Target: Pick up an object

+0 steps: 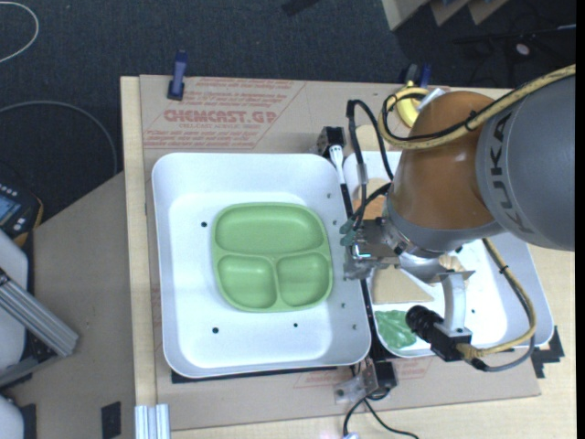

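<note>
The grey arm with the orange band (457, 172) reaches in over the right-hand shallow white bin (516, 286) and covers most of it. What can be seen of the gripper (366, 252) sits low at that bin's left side, close against the wall it shares with the left-hand shallow white bin (174, 245). The wrist hides the gripper from above, so I cannot tell whether it is apart, together or clamped on anything.

Two things are candidates for the pick. A pale green plastic plate with three compartments (271, 254) lies flat in the middle of the left bin, just beside the gripper but across the wall from it, and it looks untouched. A small darker green, soft-looking piece (395, 329) rests on the floor of the right bin near its front left corner, partly behind the robot's own fittings. It may be a crumpled or rubbery thing, but too little of it shows to be sure.

As I judge it, the pick is not yet shown done: nothing is seen raised off either bin floor. The arm seems to be at the reaching or grasping stage, so closing on a thing and lifting it clear are left.
</note>
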